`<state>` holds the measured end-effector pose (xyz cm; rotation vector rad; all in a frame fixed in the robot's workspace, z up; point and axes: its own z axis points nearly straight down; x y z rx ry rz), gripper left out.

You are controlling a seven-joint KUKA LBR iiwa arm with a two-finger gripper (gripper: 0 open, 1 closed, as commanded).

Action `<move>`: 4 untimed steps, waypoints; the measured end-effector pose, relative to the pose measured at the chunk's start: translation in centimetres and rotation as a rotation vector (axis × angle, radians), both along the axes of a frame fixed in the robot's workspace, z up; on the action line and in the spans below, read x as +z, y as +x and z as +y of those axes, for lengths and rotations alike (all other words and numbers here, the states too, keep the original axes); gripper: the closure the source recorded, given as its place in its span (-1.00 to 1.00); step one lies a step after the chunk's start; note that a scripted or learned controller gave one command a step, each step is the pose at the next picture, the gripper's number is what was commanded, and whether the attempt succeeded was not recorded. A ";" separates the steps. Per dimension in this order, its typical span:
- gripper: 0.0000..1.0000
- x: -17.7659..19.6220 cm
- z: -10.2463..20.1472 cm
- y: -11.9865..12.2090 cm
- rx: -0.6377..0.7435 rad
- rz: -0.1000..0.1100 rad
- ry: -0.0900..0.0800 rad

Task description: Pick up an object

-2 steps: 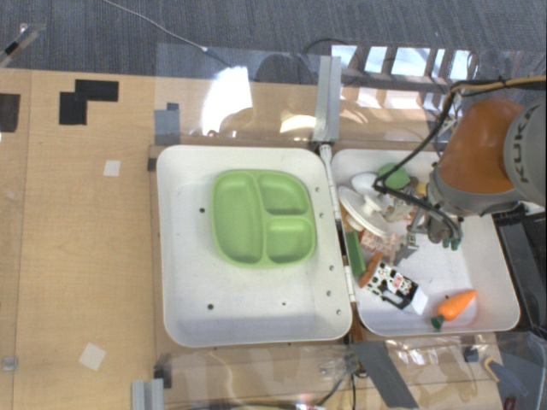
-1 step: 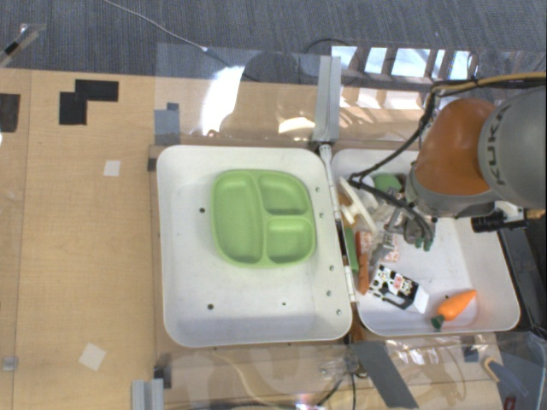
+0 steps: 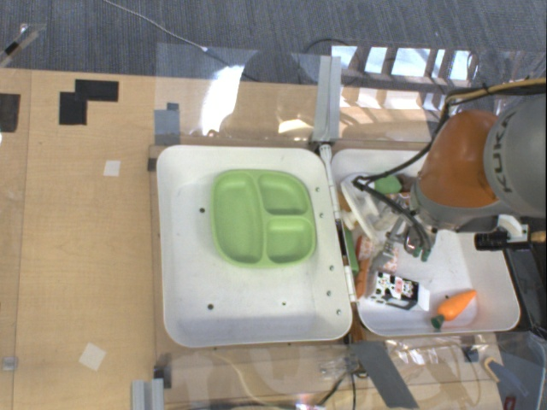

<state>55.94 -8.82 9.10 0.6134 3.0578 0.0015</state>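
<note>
The grey arm with its orange band (image 3: 457, 165) reaches down into the right bin (image 3: 491, 267). My gripper (image 3: 400, 239) sits low over a pile of objects on that bin's left side. Just below it lies a small black-and-white patterned box (image 3: 395, 289). An orange toy carrot with a green top (image 3: 455, 305) lies near the bin's front right corner. A thin orange-brown item (image 3: 362, 269) rests along the bin's left wall, and a white piece (image 3: 359, 213) lies above it. A small green object (image 3: 389, 184) peeks out beside the arm.
The left bin (image 3: 184, 246) holds a green divided plate (image 3: 262, 218) at its middle. A metal divider post (image 3: 326, 101) stands behind the gap between the bins. Cables run along the bench's front edge (image 3: 342, 370).
</note>
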 end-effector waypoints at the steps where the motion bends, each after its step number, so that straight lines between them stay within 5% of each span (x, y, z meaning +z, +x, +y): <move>1: -1.00 -0.2 -2.7 9.1 0.182 0.013 -0.003; 2: -1.00 -0.1 -6.9 2.2 0.289 0.009 -0.005; 3: -1.00 -0.3 -3.1 9.1 0.059 0.011 0.002; 4: -1.00 0.0 -6.4 -0.4 0.138 0.008 -0.003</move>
